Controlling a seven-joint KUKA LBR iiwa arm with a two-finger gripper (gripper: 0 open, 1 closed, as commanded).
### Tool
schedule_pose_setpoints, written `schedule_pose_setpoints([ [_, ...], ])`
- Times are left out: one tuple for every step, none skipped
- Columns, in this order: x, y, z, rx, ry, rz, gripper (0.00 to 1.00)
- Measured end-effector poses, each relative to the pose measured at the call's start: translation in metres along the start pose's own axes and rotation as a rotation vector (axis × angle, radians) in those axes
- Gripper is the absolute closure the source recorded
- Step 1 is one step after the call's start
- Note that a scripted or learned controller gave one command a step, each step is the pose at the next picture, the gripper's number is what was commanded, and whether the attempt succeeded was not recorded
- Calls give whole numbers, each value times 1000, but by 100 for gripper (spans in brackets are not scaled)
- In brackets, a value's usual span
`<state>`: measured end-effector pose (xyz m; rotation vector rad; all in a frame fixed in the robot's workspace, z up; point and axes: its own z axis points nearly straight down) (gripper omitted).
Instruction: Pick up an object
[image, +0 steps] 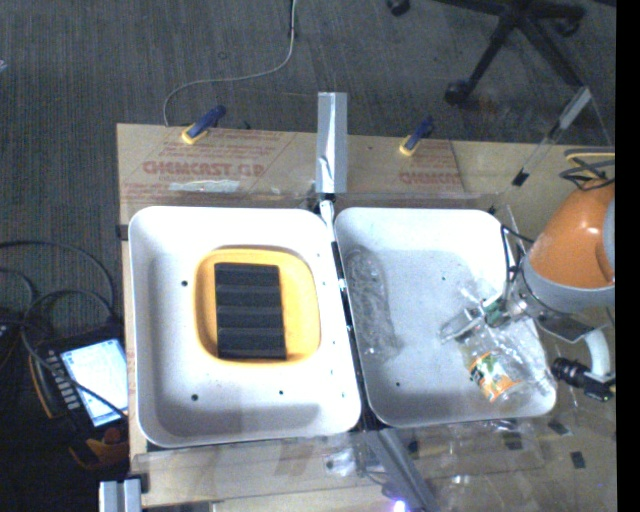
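You see two white bins side by side on the surface (140, 160). The left bin (160, 300) holds a yellow tray with a dark ribbed block (250, 310) lying flat in the middle, well apart from the arm. The right bin (420, 250) holds a clear crumpled piece of plastic (365, 300) near its left wall, and a clear wrapper with an orange and green label (492, 372) near its right front corner.

The arm (575, 250) comes in from the right, and its tool (478, 318) is low over the right bin, just above and beside the labelled wrapper. The metal parts of the tool mix with the shiny plastic, so you cannot tell how far it is open, and you cannot tell if it has hold of anything.

In my judgement the wrapper is the thing the program aims at, because the tool is placed nearest to it. The wrapper lies close to the bin wall, which leaves little room on that side, and thin soft plastic may slip out.
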<state>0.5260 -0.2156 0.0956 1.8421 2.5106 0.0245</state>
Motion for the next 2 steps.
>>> schedule_pose_setpoints([
  [0,2,-9,-2,-1,0,100],
  [83,37,-117,27,14,-93,100],
])
